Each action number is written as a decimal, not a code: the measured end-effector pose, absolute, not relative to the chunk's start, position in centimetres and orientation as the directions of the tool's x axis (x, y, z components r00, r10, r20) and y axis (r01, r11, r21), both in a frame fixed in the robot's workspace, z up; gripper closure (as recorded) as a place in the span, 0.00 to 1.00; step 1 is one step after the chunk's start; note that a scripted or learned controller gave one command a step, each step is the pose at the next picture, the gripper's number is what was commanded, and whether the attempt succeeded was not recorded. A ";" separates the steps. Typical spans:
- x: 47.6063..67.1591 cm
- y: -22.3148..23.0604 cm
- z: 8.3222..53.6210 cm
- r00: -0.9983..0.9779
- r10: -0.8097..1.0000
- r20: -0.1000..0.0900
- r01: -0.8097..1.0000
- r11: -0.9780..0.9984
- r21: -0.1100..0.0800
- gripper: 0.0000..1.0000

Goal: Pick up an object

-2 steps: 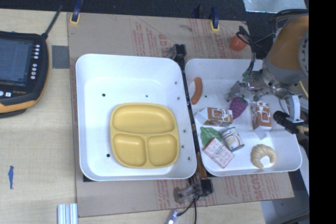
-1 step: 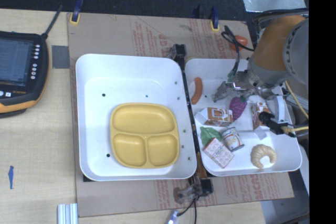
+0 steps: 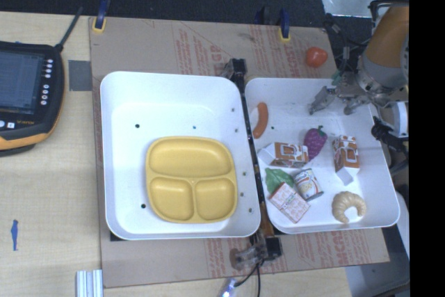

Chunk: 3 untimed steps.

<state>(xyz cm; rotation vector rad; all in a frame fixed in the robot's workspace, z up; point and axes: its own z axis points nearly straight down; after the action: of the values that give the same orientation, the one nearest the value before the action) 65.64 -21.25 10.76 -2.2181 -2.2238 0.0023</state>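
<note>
At the far left of the frame a teach pendant (image 3: pixel 24 92) lies on the bench, well apart from the work. The left bin (image 3: pixel 122 97) holds a yellow divided tray (image 3: pixel 191 179) low in its middle. No pick is needed there.

In the right bin (image 3: pixel 379 215) the candidates are, left to right: a sausage (image 3: pixel 260 119) near the dividing wall, a small carton (image 3: pixel 290 154) with a green packet (image 3: pixel 277 179) and two small wrappers (image 3: pixel 297 194) just below it, a purple grape bunch (image 3: pixel 315 142), another carton (image 3: pixel 345 153), and a croissant (image 3: pixel 348 206) at lower right. A red tomato (image 3: pixel 316 56) sits outside the bin, on the cardboard above it.

The gripper (image 3: pixel 338 100) hangs at the bin's upper right with its fingers spread — nothing lies between them.

The grapes or the right-hand carton look like the best targets: nearest, and each standing clear of its neighbours. The move would be to centre above one, turn the fingers to straddle its narrow side, come straight down — then close. The lower cluster is crowded and risks a double grab.
</note>
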 end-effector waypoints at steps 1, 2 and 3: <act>61.0 -17.0 9.1 -0.005 1.000 0.000 1.000 0.005 -0.005 0.00; 65.3 -21.2 9.4 -0.003 1.000 0.000 1.000 0.003 -0.002 0.00; 60.1 -17.1 9.2 -0.005 1.000 -0.001 1.000 0.005 -0.005 0.00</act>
<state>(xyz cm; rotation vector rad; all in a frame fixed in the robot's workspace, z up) 60.06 -17.14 9.16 -2.2141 -2.2249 0.0060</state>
